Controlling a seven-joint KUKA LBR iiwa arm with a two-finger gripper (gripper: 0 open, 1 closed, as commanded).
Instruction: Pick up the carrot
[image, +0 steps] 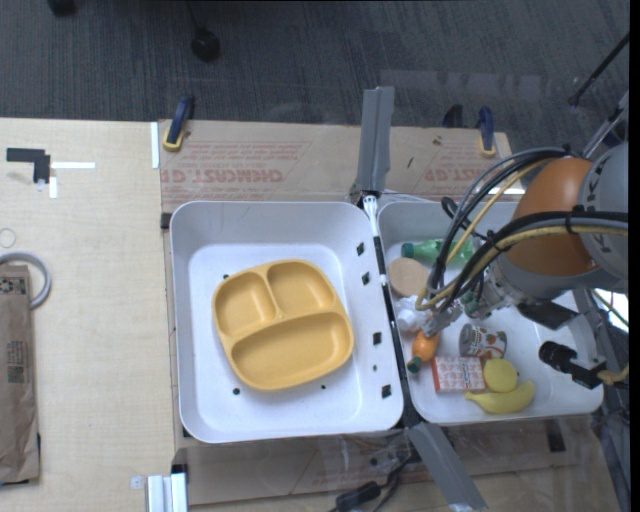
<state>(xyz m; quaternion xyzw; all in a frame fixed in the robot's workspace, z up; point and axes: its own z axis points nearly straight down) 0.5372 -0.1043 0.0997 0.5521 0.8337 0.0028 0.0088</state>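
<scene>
Camera view has the gripper (437, 322) low in the right bin (590, 405), its tip just above the carrot (425, 347). Whether it has closed on anything cannot be told from here, since cables and the wrist crowd that spot. The carrot lies on the bin floor near the left wall, touching or nearly touching the gripper's tip, with a red packet (458, 374) just beside it and a banana (503, 399) farther right. A green bottle (432, 251) sits behind. By my reading the approach is done; the grasp and the lift remain. The yellow plate (283, 323) rests in the left bin (190, 330).
</scene>
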